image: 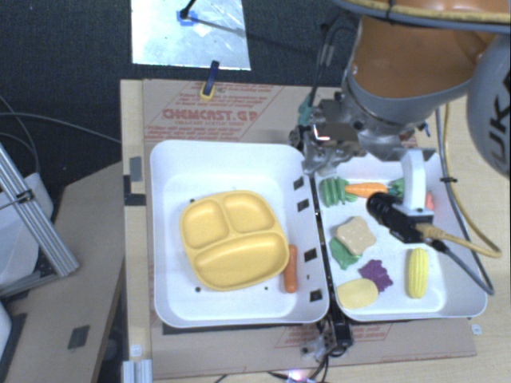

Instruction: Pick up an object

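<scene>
Pincer (pixel 322 159) hangs over the right bin's (pixel 455 287) upper-left corner, just beside the carrot (pixel 366 189); finger state cannot be told (wrist hides them). Left bin (pixel 164 238) holds a yellow tray (pixel 233 238).

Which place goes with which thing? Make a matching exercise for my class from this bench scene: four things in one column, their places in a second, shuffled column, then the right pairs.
Things
1. yellow plastic divided plate
2. yellow toy corn cob
3. orange toy carrot with green top
4. purple toy grape bunch

Places
A. right bin, far end, near the gripper
B. left bin, in the middle
C. right bin, near end, towards the right wall
D. right bin, between the corn cob and the slice of toy bread

Pairs: 1-B, 2-C, 3-A, 4-D
</scene>
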Robot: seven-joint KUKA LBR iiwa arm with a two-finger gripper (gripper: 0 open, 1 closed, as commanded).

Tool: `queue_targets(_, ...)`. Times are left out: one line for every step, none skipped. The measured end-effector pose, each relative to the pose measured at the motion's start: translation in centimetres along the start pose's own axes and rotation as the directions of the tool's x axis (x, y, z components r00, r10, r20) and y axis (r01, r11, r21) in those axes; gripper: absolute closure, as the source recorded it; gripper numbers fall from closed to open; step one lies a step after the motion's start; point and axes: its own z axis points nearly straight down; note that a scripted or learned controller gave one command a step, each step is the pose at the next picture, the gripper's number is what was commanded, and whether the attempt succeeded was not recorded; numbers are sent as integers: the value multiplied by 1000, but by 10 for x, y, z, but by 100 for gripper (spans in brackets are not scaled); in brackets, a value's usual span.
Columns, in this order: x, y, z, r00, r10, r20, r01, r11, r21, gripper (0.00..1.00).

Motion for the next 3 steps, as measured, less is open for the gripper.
queue_targets(56, -18, -85, 1000, -2, -3, 2, 1000, -6, 100)
queue_targets(101, -3, -104, 1000, 0, -2, 0, 1000, -2, 100)
queue_targets(99, -3, -114, 1000, -3, -1, 3, 1000, -2, 100)
